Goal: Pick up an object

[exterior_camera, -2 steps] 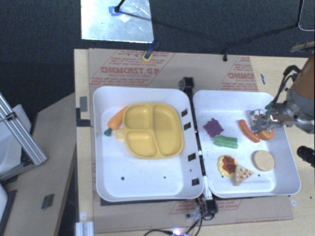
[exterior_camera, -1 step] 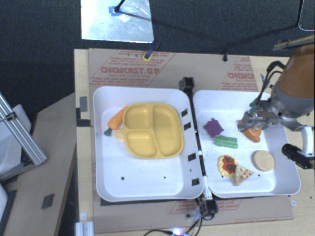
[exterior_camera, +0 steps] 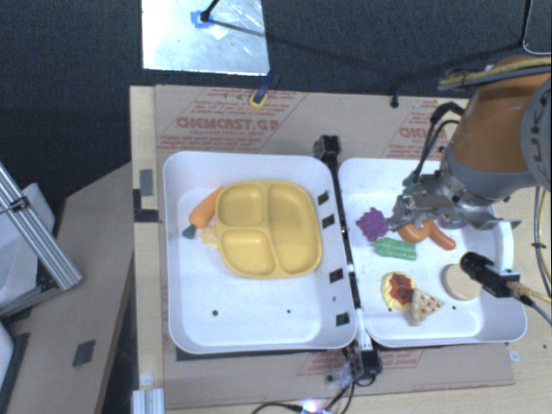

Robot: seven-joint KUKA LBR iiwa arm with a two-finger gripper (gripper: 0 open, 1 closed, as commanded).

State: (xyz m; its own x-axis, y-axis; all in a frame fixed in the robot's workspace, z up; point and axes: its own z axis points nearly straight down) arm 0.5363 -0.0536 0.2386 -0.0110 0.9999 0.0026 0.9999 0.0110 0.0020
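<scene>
My gripper (exterior_camera: 412, 212) hangs low over the right bin (exterior_camera: 509, 322), directly above the left end of an orange-red sausage (exterior_camera: 434, 235). Just to its left lies a purple bunch of grapes (exterior_camera: 372, 223). A green pickle (exterior_camera: 395, 249) rests below the grapes. Toward the bin's front lie a pizza slice (exterior_camera: 407, 295) and a round tan cookie (exterior_camera: 458, 282). Nothing is visibly lifted off the bin floor.
The left bin (exterior_camera: 185, 313) holds a yellow divided plate (exterior_camera: 266, 228), with an orange carrot (exterior_camera: 204, 207) at the plate's left edge. A black divider with clips (exterior_camera: 341, 248) runs between the bins. The arm's grey and orange body (exterior_camera: 504, 136) overhangs the right bin's far right.
</scene>
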